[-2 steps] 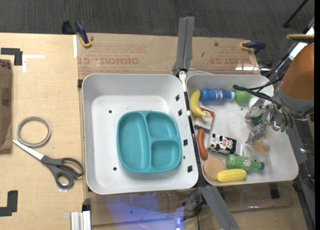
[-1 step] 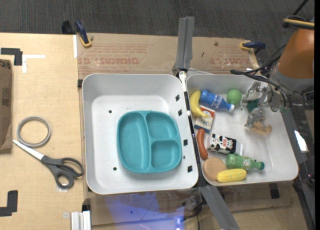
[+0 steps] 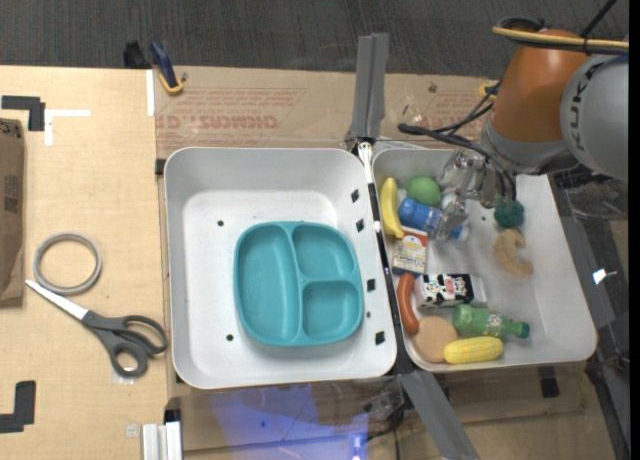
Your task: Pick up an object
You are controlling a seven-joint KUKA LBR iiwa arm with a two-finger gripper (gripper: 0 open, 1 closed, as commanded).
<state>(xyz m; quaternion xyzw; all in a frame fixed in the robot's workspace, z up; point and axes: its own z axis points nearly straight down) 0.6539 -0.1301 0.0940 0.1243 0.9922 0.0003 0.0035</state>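
Near the right bin's (image 3: 560, 278) far edge, the gripper (image 3: 462, 200) hangs low over a blue bottle (image 3: 420, 215), beside a green ball (image 3: 423, 190); whether it grips or stands loose I cannot tell. Best to centre on the bottle, close firmly, and lift straight to avoid nudging the banana (image 3: 389, 206).
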